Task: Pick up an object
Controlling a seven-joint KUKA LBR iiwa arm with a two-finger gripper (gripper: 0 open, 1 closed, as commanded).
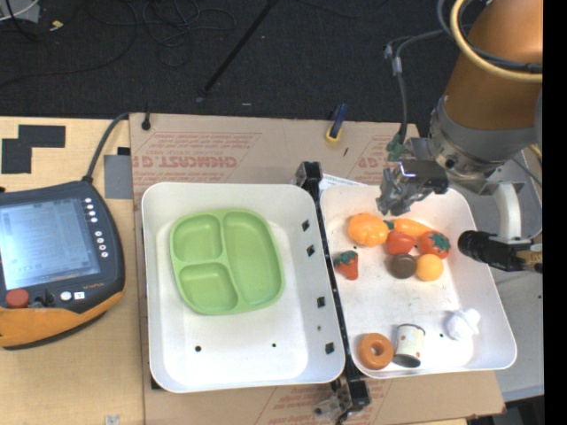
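Camera view shows the two-finger gripper (396, 200), finger state indeterminate, poised above the right bin with the orange rounded plastic fruit (367, 229) just below-left; crowded neighbouring toys risk a deflected, failed grasp.

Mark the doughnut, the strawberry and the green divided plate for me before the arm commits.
doughnut (376, 351), camera view, on its glazed ring, left side of the hole.
strawberry (346, 265), camera view, on its red body.
green divided plate (227, 262), camera view, on the ridge between its compartments.
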